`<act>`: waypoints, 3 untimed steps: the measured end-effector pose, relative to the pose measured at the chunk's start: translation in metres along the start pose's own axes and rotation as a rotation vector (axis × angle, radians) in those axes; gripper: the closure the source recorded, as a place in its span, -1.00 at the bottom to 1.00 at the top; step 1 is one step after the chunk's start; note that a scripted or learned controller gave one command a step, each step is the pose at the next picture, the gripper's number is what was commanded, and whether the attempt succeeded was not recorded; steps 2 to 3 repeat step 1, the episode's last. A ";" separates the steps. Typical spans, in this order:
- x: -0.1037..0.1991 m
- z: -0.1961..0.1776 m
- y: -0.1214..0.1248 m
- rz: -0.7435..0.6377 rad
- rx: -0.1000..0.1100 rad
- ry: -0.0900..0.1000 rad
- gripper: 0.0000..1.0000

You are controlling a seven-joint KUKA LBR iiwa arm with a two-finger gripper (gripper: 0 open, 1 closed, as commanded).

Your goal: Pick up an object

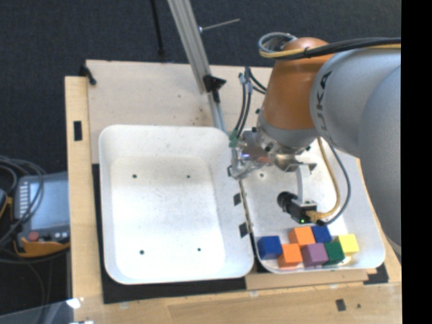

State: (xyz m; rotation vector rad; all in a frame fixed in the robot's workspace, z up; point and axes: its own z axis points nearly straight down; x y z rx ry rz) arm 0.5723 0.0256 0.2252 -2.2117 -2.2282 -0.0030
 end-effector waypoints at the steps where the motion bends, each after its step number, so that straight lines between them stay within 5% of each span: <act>1: 0.059 -0.001 -0.021 -0.001 0.002 0.000 1.00; 3: 0.059 -0.001 -0.021 -0.001 0.002 0.000 1.00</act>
